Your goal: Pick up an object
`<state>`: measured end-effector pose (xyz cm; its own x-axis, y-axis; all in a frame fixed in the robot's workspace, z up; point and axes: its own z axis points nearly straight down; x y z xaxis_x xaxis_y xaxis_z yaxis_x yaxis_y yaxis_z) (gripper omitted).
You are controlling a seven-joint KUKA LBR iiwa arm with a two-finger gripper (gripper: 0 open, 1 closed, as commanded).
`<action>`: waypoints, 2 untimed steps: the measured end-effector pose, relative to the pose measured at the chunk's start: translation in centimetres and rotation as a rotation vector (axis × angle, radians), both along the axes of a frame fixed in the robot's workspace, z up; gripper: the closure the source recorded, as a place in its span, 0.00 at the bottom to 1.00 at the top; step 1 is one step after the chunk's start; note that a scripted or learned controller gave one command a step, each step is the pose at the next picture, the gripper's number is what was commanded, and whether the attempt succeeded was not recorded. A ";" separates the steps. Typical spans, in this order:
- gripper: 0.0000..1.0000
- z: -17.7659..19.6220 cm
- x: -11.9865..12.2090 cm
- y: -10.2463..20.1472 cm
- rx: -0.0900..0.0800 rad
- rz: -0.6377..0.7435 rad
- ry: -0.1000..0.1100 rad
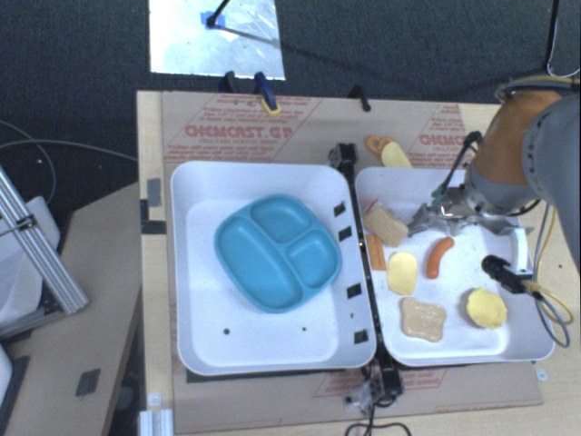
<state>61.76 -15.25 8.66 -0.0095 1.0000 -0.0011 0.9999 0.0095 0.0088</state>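
Note:
The right white bin [536,339] holds several toy foods: a tan bread slice [386,225], an orange stick [375,251], a pale yellow piece [402,272], a red sausage [439,255], a beige cracker [423,319] and a yellow lemon [487,308]. My gripper [435,221] hangs over the upper middle of this bin, between the bread slice and the sausage and just above the sausage's top end. Its fingers stand open with nothing between them. The grey arm with its orange band [508,139] reaches in from the right.
The left bin [195,334] holds a blue divided plate [277,252]. A yellow and orange toy [390,151] lies on the cardboard behind the right bin. A black cable fitting [504,275] hangs over the right bin's right side. Clips [349,243] line the divider.

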 end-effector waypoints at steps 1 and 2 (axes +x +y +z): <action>0.00 -0.2 -4.9 -3.3 0.001 -0.012 0.011; 0.00 -0.3 -9.4 -3.5 0.002 -0.011 0.012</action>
